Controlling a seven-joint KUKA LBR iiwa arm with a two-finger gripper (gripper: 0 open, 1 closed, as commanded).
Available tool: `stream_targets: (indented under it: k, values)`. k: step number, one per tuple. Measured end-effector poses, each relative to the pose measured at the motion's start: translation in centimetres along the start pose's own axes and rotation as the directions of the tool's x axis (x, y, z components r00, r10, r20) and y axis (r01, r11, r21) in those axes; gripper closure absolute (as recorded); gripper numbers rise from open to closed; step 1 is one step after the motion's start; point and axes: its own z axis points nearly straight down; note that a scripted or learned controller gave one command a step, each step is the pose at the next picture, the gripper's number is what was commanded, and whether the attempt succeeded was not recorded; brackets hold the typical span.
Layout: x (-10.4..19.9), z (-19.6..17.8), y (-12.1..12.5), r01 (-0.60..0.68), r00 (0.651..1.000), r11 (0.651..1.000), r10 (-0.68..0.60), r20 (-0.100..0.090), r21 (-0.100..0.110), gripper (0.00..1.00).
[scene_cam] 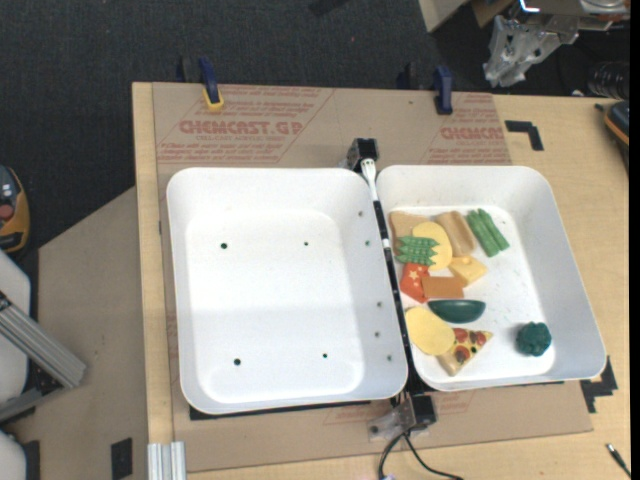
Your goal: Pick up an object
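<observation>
Gripper (515,53), metallic, hangs beyond the right bin (560,268); grip state unclear. Glossy plastic food (445,268) clusters inside that bin.

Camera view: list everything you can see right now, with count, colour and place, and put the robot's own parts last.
Shallow plastic bins: two, white, side by side on the bench.
Cardboard sheet: one, brown with red print, under the bins.
Clamps: two, blue, at the sheet's far edge.
Toy food pieces: a cluster, yellow, orange, red and tan, left part of the right bin.
Ribbed green toy vegetable: one, far side of the cluster.
Dark green half-round piece: one, near side of the cluster.
Toy pizza slice: one, tan with red, near edge of the right bin.
Round dark green toy: one, apart, near right corner.
Hand: one, grey metal, top right, beyond the bins.
</observation>
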Motion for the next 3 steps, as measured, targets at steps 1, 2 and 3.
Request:
stream_targets:
  k: [1, 2, 3]
  values:
    - [2.0, -1.2, -4.1, -0.002, 1.000, 1.000, 0.002, 0.000, -0.006, 1.00]
    - [0.6, -4.7, -5.6, -0.006, 1.000, 1.000, 0.006, 0.003, -0.015, 1.00]
    - [-1.0, -8.5, -7.5, -0.006, 1.000, 1.000, 0.006, 0.003, -0.016, 1.00]
